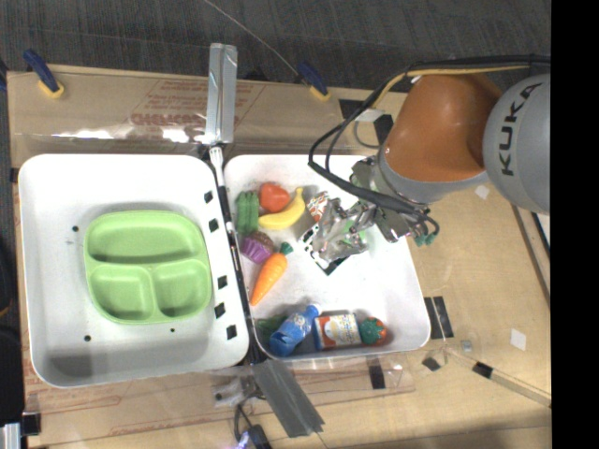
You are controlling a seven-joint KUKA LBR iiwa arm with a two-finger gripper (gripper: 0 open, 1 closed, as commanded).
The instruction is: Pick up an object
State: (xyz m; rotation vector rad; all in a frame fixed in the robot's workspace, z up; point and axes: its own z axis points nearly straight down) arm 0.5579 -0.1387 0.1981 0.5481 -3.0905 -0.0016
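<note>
Two shallow white bins: left bin carrying one glossy green three-compartment tray; right bin carrying one tapered orange carrot, one curved yellow banana, one red tomato, one blue-capped bottle. Metal gripper hovering mid-bin beside the banana; grip state cannot be told.

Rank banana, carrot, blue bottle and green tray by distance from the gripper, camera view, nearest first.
From the gripper, over the right bin:
1. Banana, just left of it, toward the bin's far side.
2. Carrot, left and nearer the camera, by the divider.
3. Blue bottle, at the right bin's near edge.
4. Green tray, in the left bin.
Banana and carrot are fairly close to call.
</note>
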